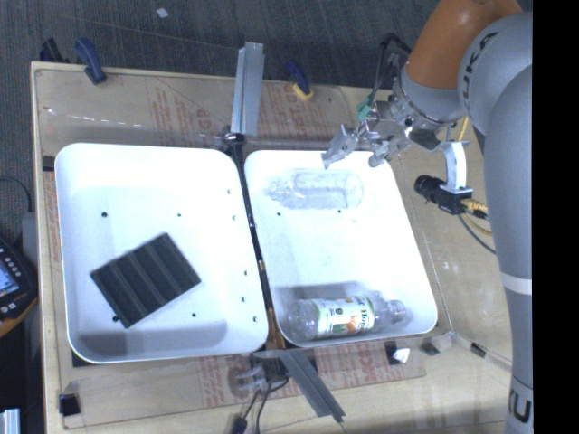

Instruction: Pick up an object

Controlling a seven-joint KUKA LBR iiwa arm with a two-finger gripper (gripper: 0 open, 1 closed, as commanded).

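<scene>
Though tool (355, 150) spread, grasping nothing, clear bottle (314, 191) below barely discernible.

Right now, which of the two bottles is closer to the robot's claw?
The clear, label-free bottle at the right bin's far end, just below the gripper. The labelled bottle lies at the near end.

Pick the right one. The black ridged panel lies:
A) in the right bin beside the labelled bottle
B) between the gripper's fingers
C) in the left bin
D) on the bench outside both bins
C: the black ridged panel lies flat on the floor of the left bin, while both bottles are in the right bin and the gripper is over that bin's far edge.
</scene>
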